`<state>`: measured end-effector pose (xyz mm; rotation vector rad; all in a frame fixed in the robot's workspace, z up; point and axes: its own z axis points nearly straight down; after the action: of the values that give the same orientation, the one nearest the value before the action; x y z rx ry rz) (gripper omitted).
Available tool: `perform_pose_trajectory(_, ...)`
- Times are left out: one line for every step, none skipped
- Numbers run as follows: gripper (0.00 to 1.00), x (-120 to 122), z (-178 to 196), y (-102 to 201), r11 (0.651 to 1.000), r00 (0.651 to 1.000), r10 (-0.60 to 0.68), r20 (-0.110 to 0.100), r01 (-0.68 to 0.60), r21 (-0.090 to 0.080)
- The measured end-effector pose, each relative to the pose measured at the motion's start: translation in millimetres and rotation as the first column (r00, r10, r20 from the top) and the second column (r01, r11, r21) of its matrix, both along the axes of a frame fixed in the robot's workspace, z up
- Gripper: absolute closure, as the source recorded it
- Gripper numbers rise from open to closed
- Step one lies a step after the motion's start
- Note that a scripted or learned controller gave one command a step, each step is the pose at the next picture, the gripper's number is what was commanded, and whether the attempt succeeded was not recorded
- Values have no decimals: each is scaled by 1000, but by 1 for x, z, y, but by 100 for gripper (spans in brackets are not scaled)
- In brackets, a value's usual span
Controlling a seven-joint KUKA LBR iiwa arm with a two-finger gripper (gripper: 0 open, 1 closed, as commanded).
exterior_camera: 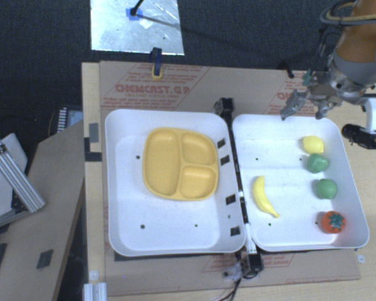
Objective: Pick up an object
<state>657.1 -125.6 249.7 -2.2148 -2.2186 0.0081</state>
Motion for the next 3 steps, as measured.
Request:
perform_pose_trajectory(0, 2, 6, 0, 1000, 1000, 2, 10, -2, -1)
perform_pose_trajectory(0, 7, -54, -3, 1000, 1000, 0, 6, 0, -1)
perform_pose_trajectory(0, 7, -117, -6, 1000, 1000, -1, 5, 1, -1)
